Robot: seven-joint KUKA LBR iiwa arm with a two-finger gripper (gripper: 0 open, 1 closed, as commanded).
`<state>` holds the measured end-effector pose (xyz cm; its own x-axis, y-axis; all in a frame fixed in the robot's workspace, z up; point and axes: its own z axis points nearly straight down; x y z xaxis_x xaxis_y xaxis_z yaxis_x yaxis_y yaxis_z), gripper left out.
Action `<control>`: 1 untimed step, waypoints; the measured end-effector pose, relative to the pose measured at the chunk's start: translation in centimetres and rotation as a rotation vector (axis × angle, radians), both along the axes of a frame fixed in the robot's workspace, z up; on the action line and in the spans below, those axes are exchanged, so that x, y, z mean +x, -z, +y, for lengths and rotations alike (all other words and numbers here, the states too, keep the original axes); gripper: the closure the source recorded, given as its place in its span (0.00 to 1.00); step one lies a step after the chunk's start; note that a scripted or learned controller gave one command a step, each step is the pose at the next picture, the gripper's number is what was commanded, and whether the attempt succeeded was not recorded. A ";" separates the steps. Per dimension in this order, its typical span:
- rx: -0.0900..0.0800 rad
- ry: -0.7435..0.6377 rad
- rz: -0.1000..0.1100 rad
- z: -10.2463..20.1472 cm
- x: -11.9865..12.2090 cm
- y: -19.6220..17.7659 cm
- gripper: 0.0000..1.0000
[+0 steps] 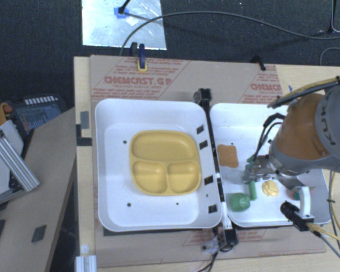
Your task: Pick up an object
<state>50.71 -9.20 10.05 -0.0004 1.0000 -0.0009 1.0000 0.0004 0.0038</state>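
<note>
Camera view: gripper (253, 181) low in the right bin (238, 118), beside green object (238, 201) at its near edge, yellow object (270, 188) and brown object (228, 156) close by. Cannot tell claw state. Nothing visibly lifted; picking apparently not yet done. Yellow tray (161, 162) in left bin (110, 152).

Even, fairly bright overhead light falls on the scene, with soft, faint shadows. The white bins (158, 109) look nearly washed out, and a foil-like sheet (122, 13) at the top glares. The picture is low-resolution and slightly soft throughout, grainy over the dark floor (34, 38).
</note>
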 end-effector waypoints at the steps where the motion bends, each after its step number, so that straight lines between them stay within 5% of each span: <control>1: 0.000 -0.004 -0.004 0.4 0.9 -6.1 1.00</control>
<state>51.58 -8.79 16.11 -0.0048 1.0000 -0.0009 1.0000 0.0048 0.0073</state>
